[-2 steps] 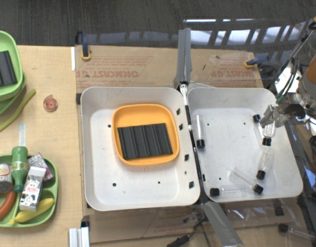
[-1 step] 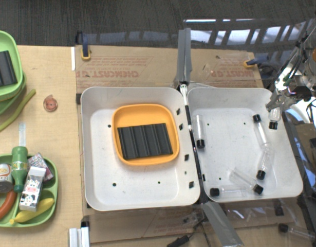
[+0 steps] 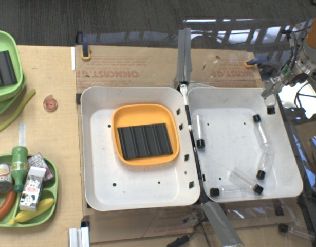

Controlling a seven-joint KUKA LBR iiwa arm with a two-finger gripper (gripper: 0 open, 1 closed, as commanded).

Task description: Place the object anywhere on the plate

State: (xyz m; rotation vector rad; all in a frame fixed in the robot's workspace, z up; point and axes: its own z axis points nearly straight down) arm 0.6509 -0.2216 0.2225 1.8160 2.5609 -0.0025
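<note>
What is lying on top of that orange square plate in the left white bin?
A dark grey ribbed rectangular slab lies flat on the orange square plate, covering its front half. The plate's back portion and rim show bare; the surface beneath the slab is hidden.

I count two white bins, one orange plate, four clear tubes in my right bin.
</note>
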